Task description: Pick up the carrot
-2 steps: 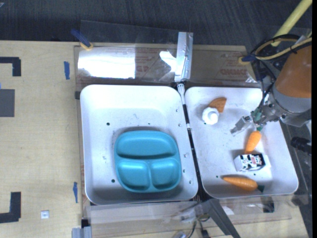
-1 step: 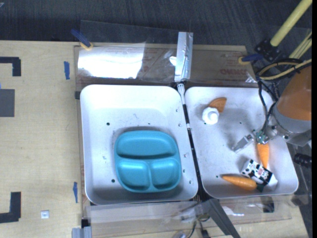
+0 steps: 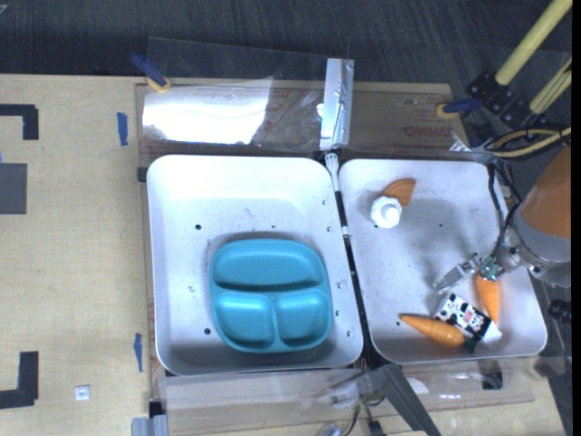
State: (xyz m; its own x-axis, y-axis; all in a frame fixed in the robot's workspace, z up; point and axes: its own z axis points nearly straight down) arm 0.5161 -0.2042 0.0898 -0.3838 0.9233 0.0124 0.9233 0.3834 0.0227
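Your target sits in the near right corner of the right bin [image 3: 410, 271]: a carrot [image 3: 488, 301] lying roughly end-on to the camera, its green top pointing toward the pincer [image 3: 468, 272] and its tip toward the bin's near wall. The pincer hangs just beside that green top, low over the bin floor, with the arm [image 3: 552, 209] coming in over the right rim. From this slant you cannot tell whether the pincer is released or clenched, and nothing shows gripped in it, so treat the carrot as not yet taken. Mind the crowding. A black-and-white block [image 3: 466, 319] lies touching or almost touching the carrot's left side, and a second orange tapered piece [image 3: 432, 330], possibly another carrot, lies flat just beyond the block. The carrot's other side is close to the bin wall. I judge the best approach is to centre over the thick middle of the carrot rather than its leafy end, turn the wrist so the closing line runs across the carrot's width, and come straight down so that one side slips between carrot and block. Close gently, since the tapered body will likely squirt out if pinched near the tip. Lift vertically and check that the block does not ride up with it. The orange item with a white cap [image 3: 391, 204] at the far side is well apart and needs no care.
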